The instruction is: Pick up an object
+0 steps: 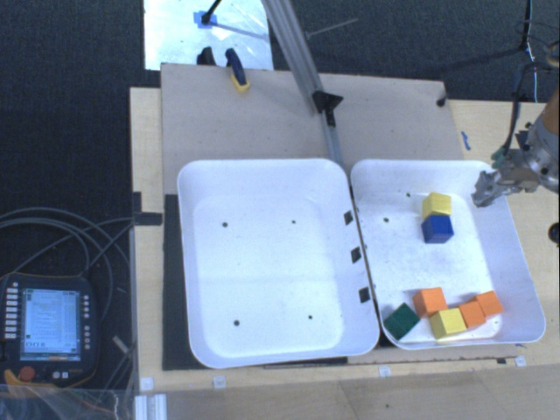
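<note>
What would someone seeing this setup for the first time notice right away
The coloured blocks in the right bin catch the eye first: a yellow block touching a blue block near the bin's middle, and a cluster along the near edge of a green block, three orange blocks and a second yellow one. The pincer hangs at that bin's far right rim. The left bin beside it is plain white.

Robotics lab: bench (149,147) with two white bins (271,261), control pendant (45,326) with cables on dark carpet (61,77), camera pole (293,38) overhead.
</note>
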